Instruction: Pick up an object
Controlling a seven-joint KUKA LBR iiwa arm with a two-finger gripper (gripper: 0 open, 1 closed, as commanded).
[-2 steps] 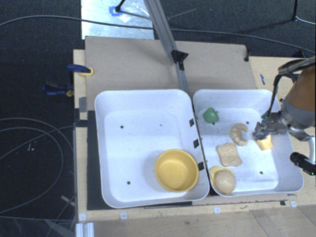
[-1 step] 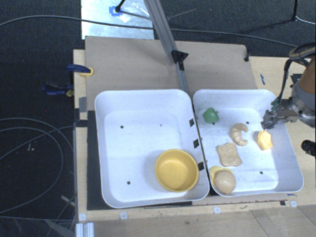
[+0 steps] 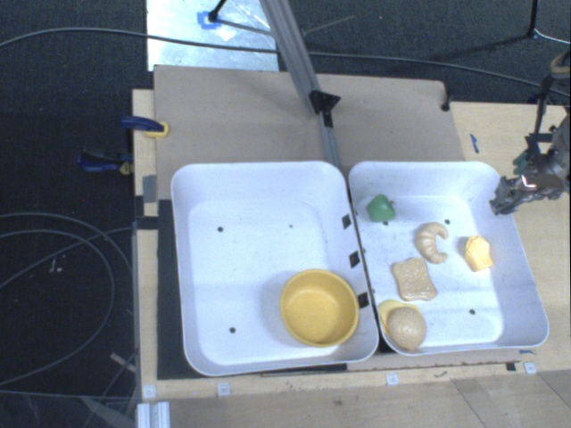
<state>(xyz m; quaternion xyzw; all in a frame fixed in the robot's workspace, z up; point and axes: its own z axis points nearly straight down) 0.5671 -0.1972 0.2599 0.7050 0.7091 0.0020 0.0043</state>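
Observation:
The right bin (image 3: 513,266) holds a green pepper (image 3: 381,208), a tan croissant (image 3: 433,241), a yellow cheese wedge (image 3: 478,253), a slice of toast (image 3: 414,279) and a round beige bun (image 3: 406,327) in its near left corner. A yellow bowl (image 3: 318,307) sits in the left bin (image 3: 205,239) at its near right. My gripper (image 3: 510,196) hangs at the far right rim of the right bin, above and to the right of the cheese wedge, with nothing seen in it.
A grey slanted pole (image 3: 299,56) runs from the top of the view down to the gap between the bins. A blue and yellow clamp (image 3: 134,141) grips the bench's left edge. Cables lie on the dark floor at the left.

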